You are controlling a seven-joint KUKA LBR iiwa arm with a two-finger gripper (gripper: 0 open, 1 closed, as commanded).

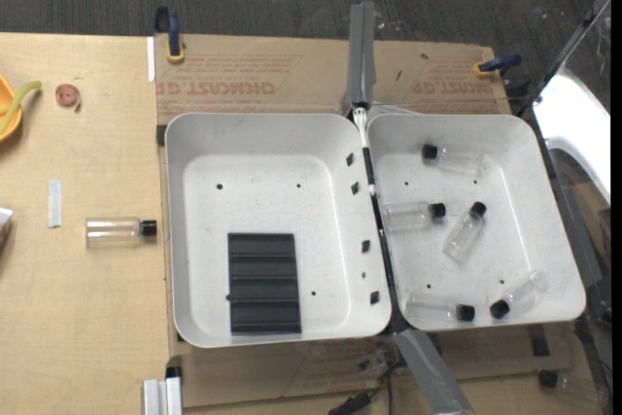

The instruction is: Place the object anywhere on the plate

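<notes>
Smooth, curved white-grey casing [575, 119], possibly an arm link, faintly glossy

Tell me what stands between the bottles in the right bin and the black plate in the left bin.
Only the bins' adjoining walls, running between the clear bottles and the ribbed black plate. Nothing else visible lies on that path.

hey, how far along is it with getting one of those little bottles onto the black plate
Nothing looks done yet. The ribbed black rectangular plate in the left white bin has no bottle on it. Nothing is in hand. The clear plastic bottles with black caps all lie in the right white bin. Still left: pick one up, carry it across, set it on the plate.
</notes>
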